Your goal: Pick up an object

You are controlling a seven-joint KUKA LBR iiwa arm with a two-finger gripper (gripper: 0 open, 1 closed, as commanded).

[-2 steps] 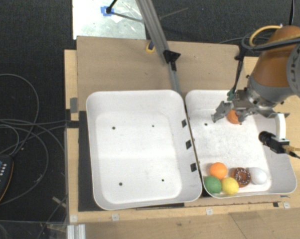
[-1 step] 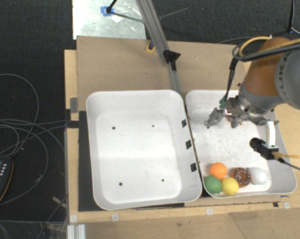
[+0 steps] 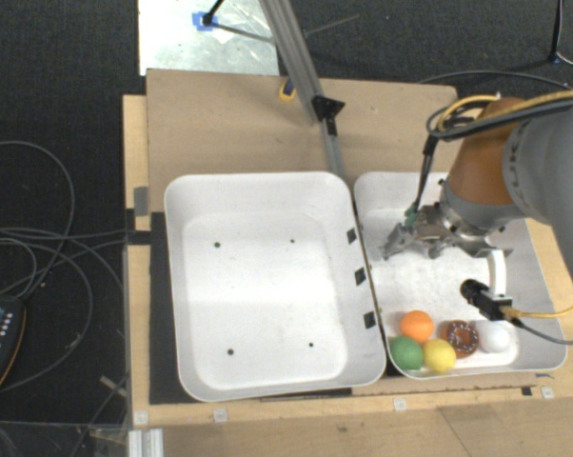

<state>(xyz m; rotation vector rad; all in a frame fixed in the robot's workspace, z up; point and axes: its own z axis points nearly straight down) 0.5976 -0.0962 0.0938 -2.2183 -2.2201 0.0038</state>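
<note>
**My gripper hangs over the right bin, above a cluster of small objects**

My two-finger gripper (image 3: pixel 415 239) sits at the end of my grey arm with its orange wrist band (image 3: pixel 477 174), which reaches in from the right side of the view. The gripper is over the upper middle of the right-hand shallow white plastic bin (image 3: pixel 382 193). From this slanted overhead angle, I cannot tell whether it is released or clenched, and I see nothing between its metal parts. A yellow cable (image 3: pixel 477 103) loops over the top of my wrist.

Toward the near edge of the same bin, apart from my gripper, five small objects lie bunched in the bottom corner. A round orange ball (image 3: pixel 417 326) lies nearest to my gripper. Just below it, a round green ball (image 3: pixel 406 353) and a round yellow ball (image 3: pixel 440 355) sit side by side, touching or nearly so. To the right of the orange ball lies a brown ring-shaped doughnut toy (image 3: pixel 459 336), and beside that a round white ball (image 3: pixel 495 337).

To the left, touching the right bin along its side, lies the second, larger shallow white bin (image 3: pixel 258 198). Both bins rest on a tan wooden bench (image 3: pixel 220 112). A slanted grey metal pole (image 3: pixel 291 36) crosses the bench top above the bins.
</note>
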